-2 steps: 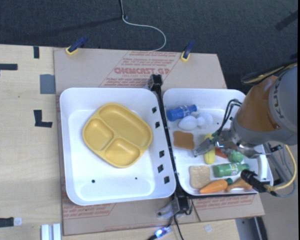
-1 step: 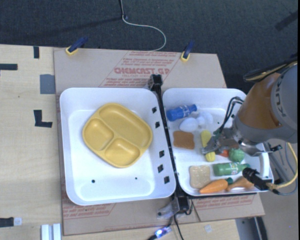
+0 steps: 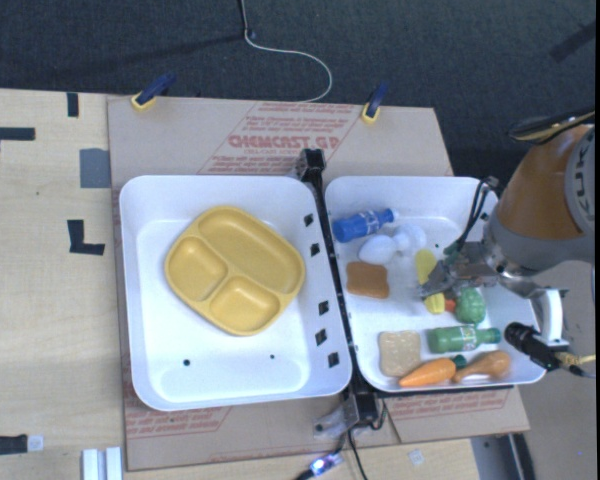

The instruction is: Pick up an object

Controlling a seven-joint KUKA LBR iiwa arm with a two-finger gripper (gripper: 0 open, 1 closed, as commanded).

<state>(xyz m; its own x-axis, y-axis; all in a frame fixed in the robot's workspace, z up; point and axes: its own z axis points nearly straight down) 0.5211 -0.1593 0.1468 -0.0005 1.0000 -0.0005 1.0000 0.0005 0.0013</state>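
Plastic toy food is being crowded by the gripper [image 3: 442, 280] in the right bin [image 3: 410, 190]; finger state cannot be told. The yellow piece [image 3: 425, 264], judged light and slippery, is best pinched across its middle.

Gripper [image 3: 450, 276] low in right bin [image 3: 435, 190], fingertips lost among small toys; open or shut impossible to tell. Yellow piece [image 3: 435, 302] and green toy [image 3: 470, 306] partly covered by gripper, shapes unclear. Arm [image 3: 540, 208] cut off at right. Tabletop [image 3: 40, 268] cut at left edge.
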